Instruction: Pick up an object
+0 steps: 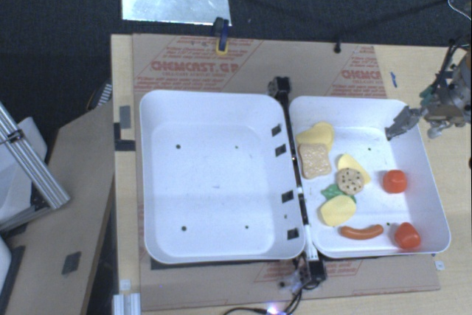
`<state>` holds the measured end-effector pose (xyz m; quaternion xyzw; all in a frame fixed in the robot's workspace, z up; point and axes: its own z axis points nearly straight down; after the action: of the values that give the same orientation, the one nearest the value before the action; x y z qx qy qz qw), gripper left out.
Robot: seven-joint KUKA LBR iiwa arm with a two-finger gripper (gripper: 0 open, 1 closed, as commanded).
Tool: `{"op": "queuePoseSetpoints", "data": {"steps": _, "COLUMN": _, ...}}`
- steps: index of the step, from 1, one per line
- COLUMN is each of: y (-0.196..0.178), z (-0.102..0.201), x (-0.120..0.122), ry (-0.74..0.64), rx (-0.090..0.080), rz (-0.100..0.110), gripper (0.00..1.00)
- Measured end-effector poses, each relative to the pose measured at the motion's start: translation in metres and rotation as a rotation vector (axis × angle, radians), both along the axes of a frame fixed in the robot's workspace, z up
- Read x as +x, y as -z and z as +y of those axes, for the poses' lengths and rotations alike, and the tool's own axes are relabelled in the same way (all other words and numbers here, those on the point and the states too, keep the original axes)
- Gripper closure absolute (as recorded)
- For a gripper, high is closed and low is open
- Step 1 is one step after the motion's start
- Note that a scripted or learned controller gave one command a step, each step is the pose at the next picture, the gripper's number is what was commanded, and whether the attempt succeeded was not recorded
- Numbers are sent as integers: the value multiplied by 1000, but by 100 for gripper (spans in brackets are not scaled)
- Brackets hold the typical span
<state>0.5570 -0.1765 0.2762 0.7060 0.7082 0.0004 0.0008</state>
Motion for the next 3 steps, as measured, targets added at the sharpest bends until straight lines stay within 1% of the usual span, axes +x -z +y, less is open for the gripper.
{"op": "queuePoseSetpoints", "data": {"steps": 1, "y": 67, "z": 14, "x": -19, "ry": 1, "rx": 2, "rz": 3, "gripper": 0}}
{"op": "queuePoseSetpoints", "data": {"steps": 2, "y": 197, "z": 75, "x": -31, "ry": -4, "rx": 4, "rz": 5, "gripper": 0}}
{"op": "queuePoseSetpoints", "data": {"steps": 3, "y": 182, "z": 72, "x": -29, "ry": 0, "rx": 0, "rz": -1, "gripper": 100}}
